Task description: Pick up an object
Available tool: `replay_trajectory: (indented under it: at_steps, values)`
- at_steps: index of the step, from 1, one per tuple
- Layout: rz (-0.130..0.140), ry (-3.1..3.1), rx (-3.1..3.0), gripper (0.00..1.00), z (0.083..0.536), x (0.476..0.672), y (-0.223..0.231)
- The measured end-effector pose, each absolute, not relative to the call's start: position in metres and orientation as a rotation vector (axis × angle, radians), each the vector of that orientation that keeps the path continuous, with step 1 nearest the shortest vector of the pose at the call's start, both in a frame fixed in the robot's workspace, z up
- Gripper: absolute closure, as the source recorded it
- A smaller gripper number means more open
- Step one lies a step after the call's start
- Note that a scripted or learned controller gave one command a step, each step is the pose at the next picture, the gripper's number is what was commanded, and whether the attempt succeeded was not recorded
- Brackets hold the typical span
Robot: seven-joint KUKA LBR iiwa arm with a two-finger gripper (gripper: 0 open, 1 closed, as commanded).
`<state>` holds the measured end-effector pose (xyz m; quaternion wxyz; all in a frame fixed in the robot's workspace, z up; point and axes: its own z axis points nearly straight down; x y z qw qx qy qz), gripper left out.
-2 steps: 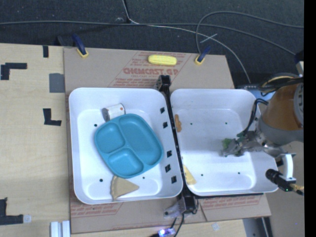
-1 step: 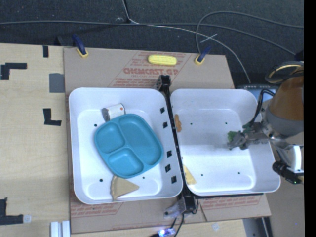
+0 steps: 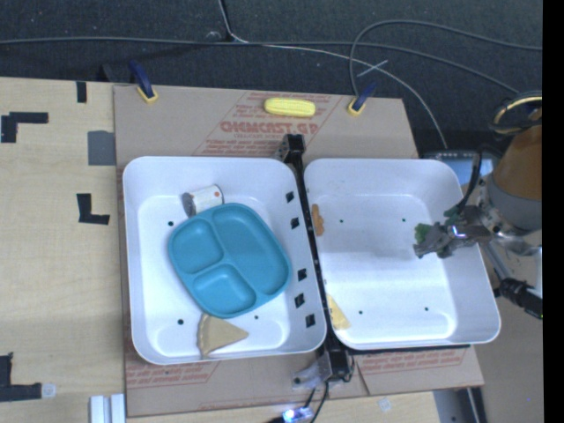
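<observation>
A: The blue divided plate (image 3: 229, 259) lay in the left bin (image 3: 141, 236), a small cup (image 3: 203, 199) and tan wedge (image 3: 220, 333) beside it.

B: And the gripper (image 3: 434, 239) hovered over the right bin (image 3: 397, 315); whether it was clenched, I couldn't tell. A descent there risked grabbing nothing.

The tool (image 3: 434, 239) hangs over the right bin's (image 3: 388, 324) right side. Well to its left, the left bin (image 3: 141, 263) holds a blue tray (image 3: 229, 258), a cup (image 3: 203, 199) and a tan wedge (image 3: 220, 333).
</observation>
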<state>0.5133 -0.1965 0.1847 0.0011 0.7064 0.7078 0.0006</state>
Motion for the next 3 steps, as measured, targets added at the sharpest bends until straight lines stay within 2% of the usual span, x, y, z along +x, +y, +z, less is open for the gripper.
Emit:
replay_trajectory:
  at_steps: [1, 3]
  values:
    - [0.000, 2.222, 2.220, 1.00, 0.209, 0.514, -0.196]
    - [0.002, 2.231, 2.214, 1.00, 0.230, 0.517, -0.083]
